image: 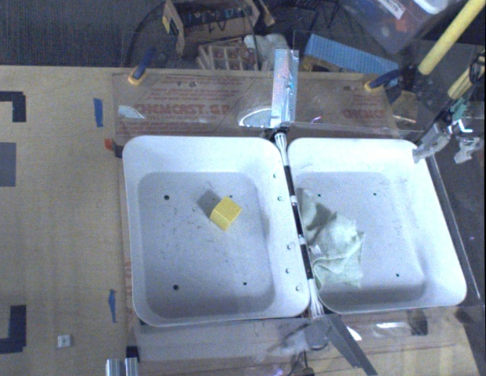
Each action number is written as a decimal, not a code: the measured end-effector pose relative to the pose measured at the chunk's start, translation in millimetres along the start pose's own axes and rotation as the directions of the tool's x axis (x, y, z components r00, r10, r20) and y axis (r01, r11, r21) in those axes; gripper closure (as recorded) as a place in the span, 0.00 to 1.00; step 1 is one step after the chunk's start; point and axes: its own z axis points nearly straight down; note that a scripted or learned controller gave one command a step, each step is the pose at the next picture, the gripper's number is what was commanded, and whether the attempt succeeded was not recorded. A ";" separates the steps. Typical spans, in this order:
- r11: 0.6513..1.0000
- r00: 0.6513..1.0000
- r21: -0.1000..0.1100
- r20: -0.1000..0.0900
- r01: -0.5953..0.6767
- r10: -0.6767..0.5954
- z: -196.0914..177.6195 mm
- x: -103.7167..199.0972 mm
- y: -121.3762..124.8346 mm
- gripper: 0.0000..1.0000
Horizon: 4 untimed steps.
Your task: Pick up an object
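A small yellow cube lies in the left bin, a little above its middle. A crumpled pale green-white cloth sits in the right bin, against its left wall. My gripper hovers at the far upper right, just over the right bin's back right corner. It is well away from both the cube and the cloth. It looks small and partly cut off by the edge of the view, and nothing shows in its grasp.
A metal divider post stands behind the seam between the bins. Clutter, a yellow pole and boxes crowd the back. Wooden bench surface extends to the left of the bins.
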 end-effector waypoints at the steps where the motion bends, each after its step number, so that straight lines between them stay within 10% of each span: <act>1: 1.000 1.000 0.000 0.000 0.010 -0.010 65.8 91.7 -24.7 0.00; 2: 0.994 0.994 0.002 -0.001 0.105 -0.105 88.0 161.7 -120.4 0.00; 3: 0.995 0.995 -0.004 0.002 0.099 -0.099 78.0 158.8 -119.6 1.00; 4: 0.935 0.935 -0.004 0.002 0.355 -0.355 22.4 225.7 -101.2 1.00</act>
